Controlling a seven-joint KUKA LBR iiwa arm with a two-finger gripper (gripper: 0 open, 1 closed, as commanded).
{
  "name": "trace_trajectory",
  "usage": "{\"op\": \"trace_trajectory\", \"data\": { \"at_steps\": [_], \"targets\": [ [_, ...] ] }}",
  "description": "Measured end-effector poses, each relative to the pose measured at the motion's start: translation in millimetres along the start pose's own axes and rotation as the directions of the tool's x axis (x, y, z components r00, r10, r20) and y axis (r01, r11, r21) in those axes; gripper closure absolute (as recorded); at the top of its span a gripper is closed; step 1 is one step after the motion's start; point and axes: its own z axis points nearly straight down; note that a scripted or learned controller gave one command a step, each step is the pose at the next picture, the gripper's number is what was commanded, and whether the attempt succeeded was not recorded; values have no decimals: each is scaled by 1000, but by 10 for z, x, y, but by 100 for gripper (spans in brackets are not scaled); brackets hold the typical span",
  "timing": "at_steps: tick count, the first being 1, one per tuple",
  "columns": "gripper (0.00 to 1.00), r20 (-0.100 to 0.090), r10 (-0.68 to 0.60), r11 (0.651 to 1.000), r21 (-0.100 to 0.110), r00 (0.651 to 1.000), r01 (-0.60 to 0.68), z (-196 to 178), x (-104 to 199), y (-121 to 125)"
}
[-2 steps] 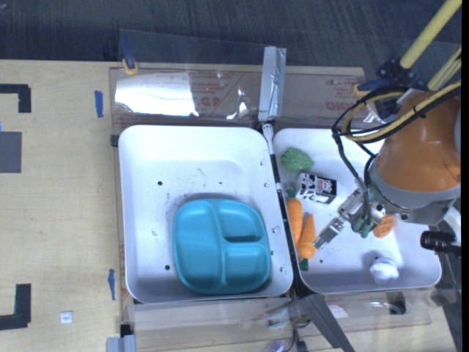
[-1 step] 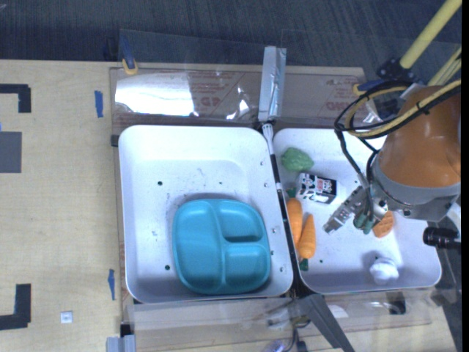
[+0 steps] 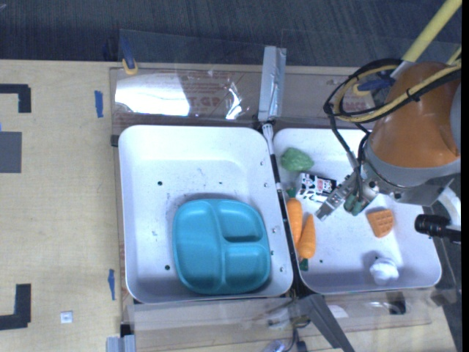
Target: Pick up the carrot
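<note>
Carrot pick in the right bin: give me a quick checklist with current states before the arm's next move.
1. Carrot in view, lying against the right bin's left wall: ok.
2. Gripper directly over carrot: not ok, it sits up and right of it.
3. Carrot between the fingers: not ok.
4. Neighbours apart from carrot: black-and-white toy near its top end, cannot tell if touching.
5. Wall leaves room for a finger: cannot tell.

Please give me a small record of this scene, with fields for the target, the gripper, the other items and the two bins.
target: carrot, lying at left edge of right bin
gripper: gripper above right bin, to the right of carrot, not holding it
other items: green item, black-and-white item, orange piece, white item
left bin: left bin holds blue divided tray
</note>
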Motion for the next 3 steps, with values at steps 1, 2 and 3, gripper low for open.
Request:
{"op": "trace_trajectory", "data": {
  "at_steps": [1, 2, 3],
  "targets": [
    [100, -5, -271, 963, 2, 963, 271, 414, 288, -32],
    [100, -4, -674, 738, -1, 738, 674, 409, 596, 222],
    [100, 1, -872, 489, 0, 489, 872, 407, -104, -342]
  ]
}}
